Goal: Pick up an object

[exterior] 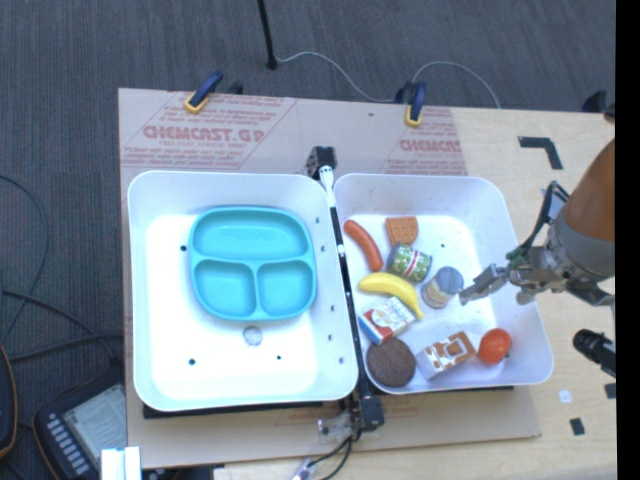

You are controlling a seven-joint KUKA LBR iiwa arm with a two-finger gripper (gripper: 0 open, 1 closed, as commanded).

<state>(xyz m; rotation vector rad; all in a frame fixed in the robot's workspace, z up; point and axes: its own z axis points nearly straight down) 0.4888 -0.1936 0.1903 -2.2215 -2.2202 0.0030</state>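
- Bench (200, 133): pale board on dark carpet (80, 38), bearing two white bins.
- Hand (478, 288): reaching over the right bin (500, 218) beside a small can (441, 287); finger state cannot be told.

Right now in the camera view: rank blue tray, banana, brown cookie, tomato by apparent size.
1. blue tray, largest by far
2. banana and brown cookie: look about alike, longer versus rounder, so unranked
3. tomato, smallest

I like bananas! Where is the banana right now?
The banana lies in the right bin, near its middle, just below the green can and above the small red-and-white carton.
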